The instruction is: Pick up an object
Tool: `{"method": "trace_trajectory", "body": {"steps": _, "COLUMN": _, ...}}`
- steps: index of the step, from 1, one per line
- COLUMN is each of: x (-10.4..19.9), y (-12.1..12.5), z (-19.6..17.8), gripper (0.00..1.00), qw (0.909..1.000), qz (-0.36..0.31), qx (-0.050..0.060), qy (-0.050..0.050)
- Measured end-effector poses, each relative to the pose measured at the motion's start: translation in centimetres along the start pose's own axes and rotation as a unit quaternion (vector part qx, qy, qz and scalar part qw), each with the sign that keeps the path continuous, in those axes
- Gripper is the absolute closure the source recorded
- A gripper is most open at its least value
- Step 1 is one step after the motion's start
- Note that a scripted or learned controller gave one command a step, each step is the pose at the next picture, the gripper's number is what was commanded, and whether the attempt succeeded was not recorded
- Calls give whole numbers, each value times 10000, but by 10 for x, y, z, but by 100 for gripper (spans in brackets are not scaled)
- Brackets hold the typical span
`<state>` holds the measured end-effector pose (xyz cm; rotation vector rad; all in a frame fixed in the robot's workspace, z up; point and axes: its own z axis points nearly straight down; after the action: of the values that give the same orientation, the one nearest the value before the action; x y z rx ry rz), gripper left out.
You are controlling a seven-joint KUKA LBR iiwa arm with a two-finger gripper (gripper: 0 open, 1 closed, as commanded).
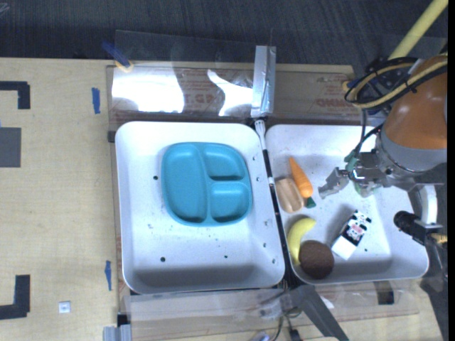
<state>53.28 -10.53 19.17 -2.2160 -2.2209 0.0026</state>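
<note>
A: While the gripper [340, 182] hangs over the right bin [405, 261], what can be said of its state?

B: Its fingers [330, 187] are seen spread apart, with nothing between them; it is released and no object is held.

A: Which object is judged nearest?

B: The carrot [301, 178] is taken as the likeliest target. It lies just beside the gripper, on the side toward the left bin [135, 212], apart from the fingertips, not touching them.

A: How is it laid?

B: Its long axis runs from the far wall of the bin toward the near wall, tilted slightly. The green stub [311, 202] points toward the near side and somewhat toward the gripper; the orange end points away, to the far side.

A: And what lies past it?

B: A tan bread roll [287, 195] is pressed against the carrot's far flank, on the side away from the gripper, laid roughly parallel. Nearer the camera than the gripper, a banana [297, 234] and a brown ball [316, 258] are found touching each other, and a small black-and-white box [352, 234] lies near them. A blue divided plate [207, 183] sits well apart in the other bin.

A: What is called for by the next move?

B: A short sideways shift toward the carrot is judged necessary, with the fingers set across its narrow width, not along its length; the roll alongside could be caught as well.
</note>
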Motion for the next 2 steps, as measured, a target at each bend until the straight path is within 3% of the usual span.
{"method": "trace_trajectory", "body": {"steps": 1, "x": 5, "y": 45, "z": 95, "gripper": 0, "qw": 9862, "qz": -1657, "qx": -42, "qy": -10}}
{"method": "trace_trajectory", "body": {"steps": 2, "x": 5, "y": 47, "z": 82, "gripper": 100, "qw": 9864, "qz": -1643, "qx": -74, "qy": 9}}
